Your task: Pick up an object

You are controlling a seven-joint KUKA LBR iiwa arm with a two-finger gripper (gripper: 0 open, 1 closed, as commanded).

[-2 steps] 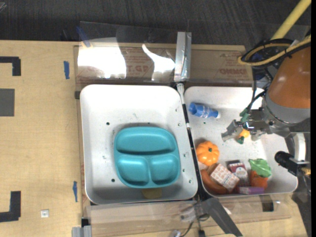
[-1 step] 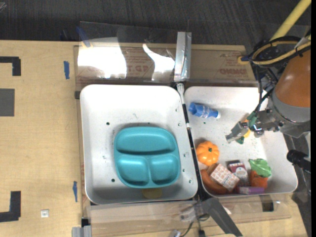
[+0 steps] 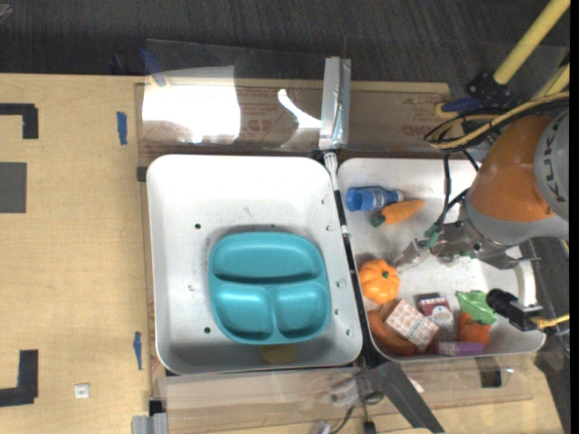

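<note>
**Arm over the right bin, finger state unclear**

The grey arm (image 3: 529,188) with its orange band reaches in from the right and covers much of the right bin (image 3: 425,170). Its gripper (image 3: 423,245) sits low over the middle of that bin, small and dark against the white floor; whether the fingers are spread or pressed together cannot be told, and nothing can be seen between them.

The objects lie in the right bin. A blue bottle (image 3: 371,198) and a carrot (image 3: 403,211) rest side by side near the far wall. A small orange pumpkin (image 3: 379,279) sits by the left wall. Along the near wall are a patterned pink-and-white box (image 3: 412,324), a small red-and-white item (image 3: 436,308) and a green-and-orange toy (image 3: 475,315), crowded together and partly overlapping, so their outlines are hard to separate.

The left bin (image 3: 181,206) holds a teal divided tray (image 3: 269,285).
</note>
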